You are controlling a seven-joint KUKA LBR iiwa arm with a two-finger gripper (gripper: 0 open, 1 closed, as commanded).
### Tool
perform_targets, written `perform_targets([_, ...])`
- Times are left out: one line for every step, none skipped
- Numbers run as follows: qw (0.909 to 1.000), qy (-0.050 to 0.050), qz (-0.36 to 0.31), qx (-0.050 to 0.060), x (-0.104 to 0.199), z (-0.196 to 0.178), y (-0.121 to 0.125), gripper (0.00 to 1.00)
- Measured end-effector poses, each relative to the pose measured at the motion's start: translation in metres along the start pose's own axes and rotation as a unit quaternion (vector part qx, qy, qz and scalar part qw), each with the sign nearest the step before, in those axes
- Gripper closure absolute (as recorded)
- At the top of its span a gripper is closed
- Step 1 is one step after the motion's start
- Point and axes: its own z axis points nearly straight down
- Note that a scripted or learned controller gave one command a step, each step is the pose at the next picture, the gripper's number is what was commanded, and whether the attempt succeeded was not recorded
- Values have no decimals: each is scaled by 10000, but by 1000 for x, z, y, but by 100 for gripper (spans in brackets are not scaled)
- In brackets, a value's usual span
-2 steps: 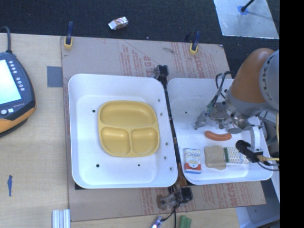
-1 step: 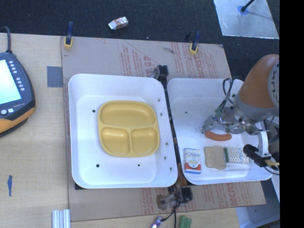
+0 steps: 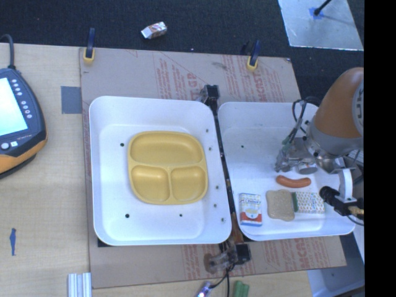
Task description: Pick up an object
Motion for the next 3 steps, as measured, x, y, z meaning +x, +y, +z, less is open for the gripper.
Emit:
perform_targets([10000, -1, -3, 2, 0, 0, 0, 0])
perform_targets([9999, 134, -34, -8, -29, -14, 102, 0])
perform_targets([10000, 56, -28, -6, -21, 1, 7, 0])
